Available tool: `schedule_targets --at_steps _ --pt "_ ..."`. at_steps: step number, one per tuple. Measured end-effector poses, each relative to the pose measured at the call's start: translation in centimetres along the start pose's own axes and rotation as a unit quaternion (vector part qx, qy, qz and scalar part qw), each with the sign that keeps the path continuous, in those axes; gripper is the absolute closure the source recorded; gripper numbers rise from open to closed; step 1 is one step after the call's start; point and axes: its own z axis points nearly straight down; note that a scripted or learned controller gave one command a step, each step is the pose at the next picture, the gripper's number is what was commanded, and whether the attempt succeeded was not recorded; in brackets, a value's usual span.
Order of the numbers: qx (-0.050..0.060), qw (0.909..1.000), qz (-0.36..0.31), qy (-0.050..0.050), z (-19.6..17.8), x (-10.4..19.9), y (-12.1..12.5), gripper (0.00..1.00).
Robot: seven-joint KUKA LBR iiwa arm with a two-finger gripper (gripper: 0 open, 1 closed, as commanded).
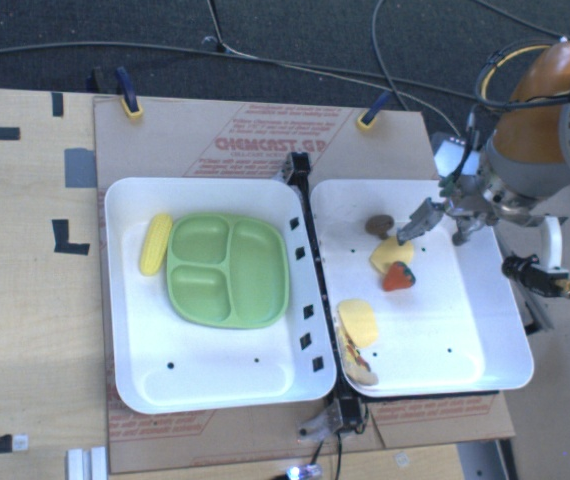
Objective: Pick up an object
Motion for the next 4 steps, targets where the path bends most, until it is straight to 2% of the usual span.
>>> schedule_targets --at_steps 1,3,4 --pt "-0.007 1.0000 -0.002 -0.001 -0.8 0.0 0.3 0.00" --pt "-0.005 1.0000 -0.001 -0.001 8.4 -1.0 0.4 0.00" --pt "-0.007 1.0000 -0.002 -0.002 12.9 -0.9 0.4 0.00"
